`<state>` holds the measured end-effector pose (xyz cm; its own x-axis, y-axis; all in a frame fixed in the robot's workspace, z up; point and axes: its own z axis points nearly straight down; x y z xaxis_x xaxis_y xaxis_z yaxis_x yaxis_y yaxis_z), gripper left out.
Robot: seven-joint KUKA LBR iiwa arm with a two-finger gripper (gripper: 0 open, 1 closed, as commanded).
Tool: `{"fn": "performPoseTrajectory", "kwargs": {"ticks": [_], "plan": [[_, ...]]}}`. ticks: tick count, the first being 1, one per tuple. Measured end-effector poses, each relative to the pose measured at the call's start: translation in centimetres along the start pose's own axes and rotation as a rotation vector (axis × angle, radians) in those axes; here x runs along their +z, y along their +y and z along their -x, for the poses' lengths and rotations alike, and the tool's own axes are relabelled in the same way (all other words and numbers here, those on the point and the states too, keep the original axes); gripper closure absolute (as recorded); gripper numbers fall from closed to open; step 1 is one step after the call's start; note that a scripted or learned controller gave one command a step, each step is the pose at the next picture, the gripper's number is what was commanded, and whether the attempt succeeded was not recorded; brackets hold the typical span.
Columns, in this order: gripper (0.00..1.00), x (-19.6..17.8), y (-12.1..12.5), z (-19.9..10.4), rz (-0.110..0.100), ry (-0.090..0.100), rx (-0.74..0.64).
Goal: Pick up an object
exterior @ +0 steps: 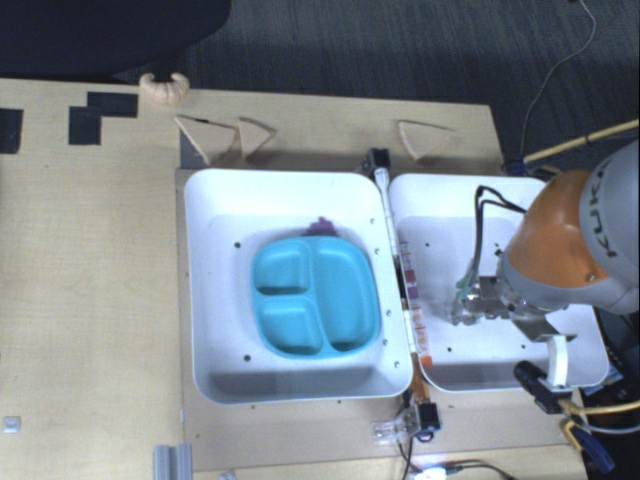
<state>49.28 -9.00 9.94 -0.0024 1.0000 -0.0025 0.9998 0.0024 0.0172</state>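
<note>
Gripper (468, 303) low inside the right bin (440, 218); its opening cannot be told, nothing visibly held; blue divided plate (315, 296) lies in the left bin (215, 268), a purple item (321, 228) at its far edge; risk: closing on bare floor, well apart from either.

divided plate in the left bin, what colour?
Light blue. The divided plate shows plainly in the camera view, lying in the left bin.

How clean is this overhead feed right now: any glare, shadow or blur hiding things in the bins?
Camera view: even, soft lighting; the left bin shows mild shadow along its near wall, no harsh glare; the blue tray is reasonably sharp; the purple object behind it is small and indistinct; the arm covers part of the right bin.
</note>
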Motion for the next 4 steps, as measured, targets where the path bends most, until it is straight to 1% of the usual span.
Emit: {"fn": "performPoseTrajectory", "kwargs": {"ticks": [1, 2, 3, 4], "plan": [[1.0, 1.2, 6.3, 1.6, -0.006, 0.001, -0.002], [1.0, 0.8, 5.8, 8.3, -0.013, 0.0, -0.001], [1.0, -8.1, 1.3, 2.2, -0.014, 0.003, -0.003], [1.0, -10.3, 2.0, -4.6, -0.014, 0.004, -0.003]]}}
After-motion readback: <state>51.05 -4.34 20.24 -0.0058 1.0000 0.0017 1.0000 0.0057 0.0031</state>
